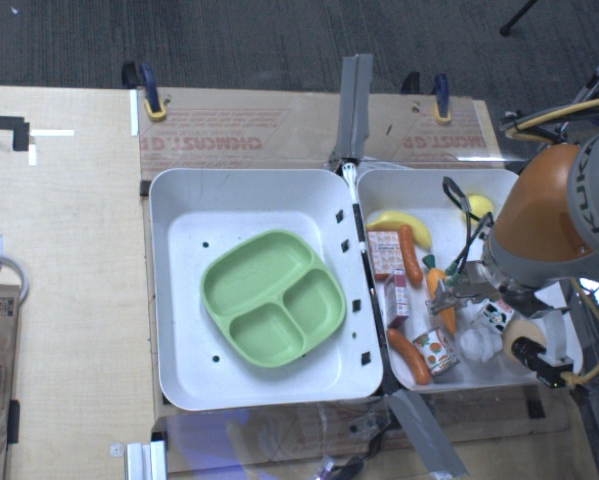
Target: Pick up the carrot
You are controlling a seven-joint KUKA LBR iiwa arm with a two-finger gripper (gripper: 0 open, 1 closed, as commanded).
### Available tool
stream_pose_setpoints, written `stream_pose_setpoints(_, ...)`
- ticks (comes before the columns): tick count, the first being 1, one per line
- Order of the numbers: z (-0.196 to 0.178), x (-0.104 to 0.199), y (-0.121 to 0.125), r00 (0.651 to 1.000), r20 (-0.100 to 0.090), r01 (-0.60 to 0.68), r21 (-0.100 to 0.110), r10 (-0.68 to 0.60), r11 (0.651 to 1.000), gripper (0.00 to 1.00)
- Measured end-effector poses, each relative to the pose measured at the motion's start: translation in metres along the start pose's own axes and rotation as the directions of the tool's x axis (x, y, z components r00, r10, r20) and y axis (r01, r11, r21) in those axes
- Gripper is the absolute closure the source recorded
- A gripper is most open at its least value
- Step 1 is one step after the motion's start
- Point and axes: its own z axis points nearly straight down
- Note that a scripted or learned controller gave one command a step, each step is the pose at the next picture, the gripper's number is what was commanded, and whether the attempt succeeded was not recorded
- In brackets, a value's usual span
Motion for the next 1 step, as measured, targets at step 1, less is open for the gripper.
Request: stream_pose_setpoints(1, -0.1474, 0.0656, -0.0275, 0.999, 0.005, 0.052, -0.005, -0.052, 0.999, 1.0)
